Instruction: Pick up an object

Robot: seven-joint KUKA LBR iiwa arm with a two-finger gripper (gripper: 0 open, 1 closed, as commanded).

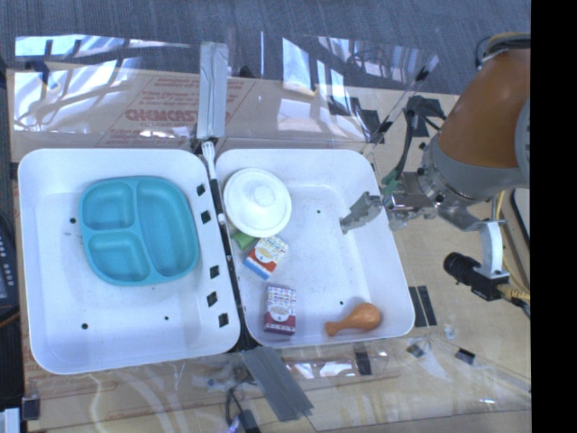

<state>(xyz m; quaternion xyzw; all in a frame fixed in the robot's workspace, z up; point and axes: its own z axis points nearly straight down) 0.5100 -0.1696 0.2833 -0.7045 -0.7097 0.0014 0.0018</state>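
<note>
Nearest the camera, along the front wall of the right bin [397, 282], lies a toy chicken drumstick [356, 317], golden brown, fat end to the right and thin bone end pointing left. Just left of it sits a small red carton [280, 309] with a pale label, lying flat on the bin floor. Further back, a little white box [267, 255] with red and blue print leans at an angle, touching something green [242, 239] (mostly hidden, can't say what it is). Behind those, a round white lidded bowl [258, 201] with a knob in the middle sits by the divider. Over in the left bin [45, 269], a turquoise sectioned plate [139, 229] with three compartments lies flat. And at the right bin's right rim, the gripper [361, 213] hangs above the bin floor, well apart from every object; whether its fingers are parted or closed, I cannot tell, and nothing shows between them. On the bench [469, 323] beyond, cables trail.
</note>
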